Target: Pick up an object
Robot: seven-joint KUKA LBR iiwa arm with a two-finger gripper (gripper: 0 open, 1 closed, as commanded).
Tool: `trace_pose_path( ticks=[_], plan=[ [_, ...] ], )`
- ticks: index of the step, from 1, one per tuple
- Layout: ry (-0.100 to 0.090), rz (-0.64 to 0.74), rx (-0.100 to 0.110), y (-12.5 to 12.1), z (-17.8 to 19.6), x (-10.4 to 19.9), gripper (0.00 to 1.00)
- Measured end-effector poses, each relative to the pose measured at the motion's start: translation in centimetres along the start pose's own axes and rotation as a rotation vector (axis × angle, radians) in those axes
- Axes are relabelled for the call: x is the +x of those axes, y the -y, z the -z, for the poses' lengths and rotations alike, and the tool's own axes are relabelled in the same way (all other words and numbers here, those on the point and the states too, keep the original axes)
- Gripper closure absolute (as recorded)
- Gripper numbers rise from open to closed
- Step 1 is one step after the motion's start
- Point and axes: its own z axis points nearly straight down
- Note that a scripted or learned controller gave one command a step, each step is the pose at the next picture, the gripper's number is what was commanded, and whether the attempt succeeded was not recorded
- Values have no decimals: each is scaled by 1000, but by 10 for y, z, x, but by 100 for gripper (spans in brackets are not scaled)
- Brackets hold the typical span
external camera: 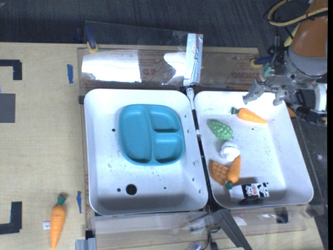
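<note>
The pincer point(266, 91) hangs open and holds nothing at the far side of the right bin point(291, 160), and the orange carrot point(251, 115) lies just below it, pointing sideways.

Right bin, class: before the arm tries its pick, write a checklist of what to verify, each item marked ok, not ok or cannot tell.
1. Pickable things lie in the right bin: ok, several.
2. Pincer over that bin: ok, above its far edge.
3. Nearest target: ok, carrot lies just below the pincer, apart from the green piece.
4. Carrot already gripped: not ok, it lies on the bin floor.
5. Pincer opening: cannot tell.
6. Crowding: not ok for the white piece and waffle, which touch their neighbours.
</note>
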Motion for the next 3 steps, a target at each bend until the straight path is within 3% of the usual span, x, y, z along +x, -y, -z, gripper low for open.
trace_pose_path(
  ticks=[1,2,3],
  plan=[
    [-2,90,3,-8,-85,0,0],
    [8,43,-30,-16,-118,-20,0],
    [10,46,-33,-17,-103,-19,100]
  ],
)
